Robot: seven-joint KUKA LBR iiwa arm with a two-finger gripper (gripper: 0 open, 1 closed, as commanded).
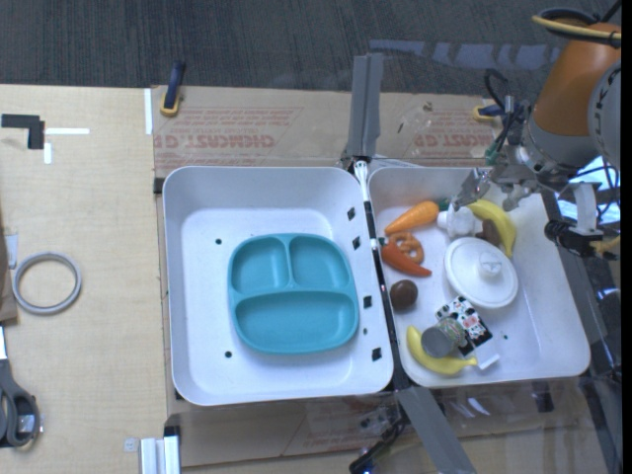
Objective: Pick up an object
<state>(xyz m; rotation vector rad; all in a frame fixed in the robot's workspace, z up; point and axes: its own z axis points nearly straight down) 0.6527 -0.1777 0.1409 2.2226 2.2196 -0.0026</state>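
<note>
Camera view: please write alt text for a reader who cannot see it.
A robot gripper hovers at the far edge of the right bin, above a banana, carrot and white lid. The left bin holds a teal divided plate.

Setting: robotics lab. My arm (pixel 578 87) reached over a wooden bench (pixel 89 363) bearing two white bins (pixel 188 191), taped cardboard (pixel 247 131), a tape roll (pixel 44 282), scissors (pixel 15 418); grey carpet (pixel 197 18) lay beyond.

A: Floor (pixel 197 18) at top: dark grey carpet, faint diagonal weave. Counter (pixel 79 196) at left: pale wood grain.

B: Brown cardboard (pixel 247 131) with reversed red print lies behind the 2 bins. A roll of grey tape (pixel 44 282) rests on the counter, scissors (pixel 15 413) near the lower-left corner. Lighting even.
</note>
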